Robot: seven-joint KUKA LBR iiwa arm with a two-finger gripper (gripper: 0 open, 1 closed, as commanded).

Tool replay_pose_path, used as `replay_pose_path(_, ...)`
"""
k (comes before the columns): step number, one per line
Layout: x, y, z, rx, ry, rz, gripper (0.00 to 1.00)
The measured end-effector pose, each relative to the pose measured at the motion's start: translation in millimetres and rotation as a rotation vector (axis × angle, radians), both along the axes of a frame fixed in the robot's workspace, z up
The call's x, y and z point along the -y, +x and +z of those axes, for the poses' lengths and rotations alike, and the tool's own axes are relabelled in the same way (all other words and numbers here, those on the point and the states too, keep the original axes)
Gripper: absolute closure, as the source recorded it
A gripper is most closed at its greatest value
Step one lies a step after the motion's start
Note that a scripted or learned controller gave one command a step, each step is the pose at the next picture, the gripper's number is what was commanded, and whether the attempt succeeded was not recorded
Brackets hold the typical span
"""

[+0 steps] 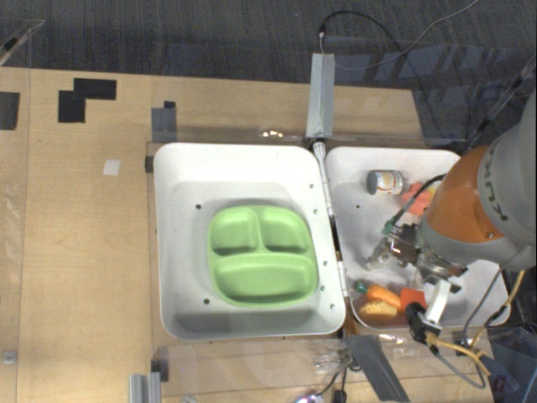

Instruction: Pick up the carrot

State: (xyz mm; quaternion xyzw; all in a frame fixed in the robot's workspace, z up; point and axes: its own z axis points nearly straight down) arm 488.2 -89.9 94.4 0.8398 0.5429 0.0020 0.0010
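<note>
The carrot [383,294] is orange with a green tip at its left end. It lies in the right bin [352,183] near the front wall, beside a yellowish item [377,310]. My gripper [384,245] hangs over the middle of the right bin, a little behind the carrot and apart from it. The grey wrist and the orange band [460,201] hide the right half of that bin. I see nothing held in the gripper.
A green divided plate [262,254] lies in the left bin [180,225]. A small can [384,181] lies at the back of the right bin, with a red-orange item [417,196] next to the arm. Another red piece [411,297] sits right of the carrot. Cables [453,342] trail at the front right.
</note>
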Motion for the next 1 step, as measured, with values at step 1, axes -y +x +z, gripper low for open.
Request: replay_pose_path(1,19.3,20.2,-4.0,0.009,0.000,0.134,0.00)
